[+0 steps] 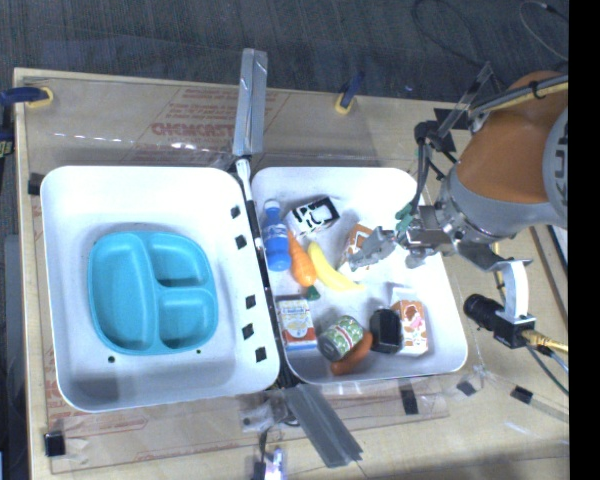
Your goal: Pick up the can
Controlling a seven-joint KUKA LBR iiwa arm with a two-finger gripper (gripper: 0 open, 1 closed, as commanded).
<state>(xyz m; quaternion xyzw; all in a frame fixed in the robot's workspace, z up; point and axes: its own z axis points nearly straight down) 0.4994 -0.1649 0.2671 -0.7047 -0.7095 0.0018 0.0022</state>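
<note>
Can [340, 337] seen at right bin's [435, 363] front edge (among clutter). Gripper [372, 248] poised behind it, nothing held; opening cannot be judged. Approach step: a forward reach and descent are needed

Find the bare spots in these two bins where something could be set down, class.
Free: the left bin's white floor around the blue tray, and the right bin's top right corner. Crowded: the right bin's lower half, around the can.

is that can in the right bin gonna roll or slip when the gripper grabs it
The can looks tipped on its side against the carrot, so a nudge could roll it. Its rounded, probably smooth wall may slip between fingers. The neighbours crowding it, like the black object, may block a clean grasp.
</note>
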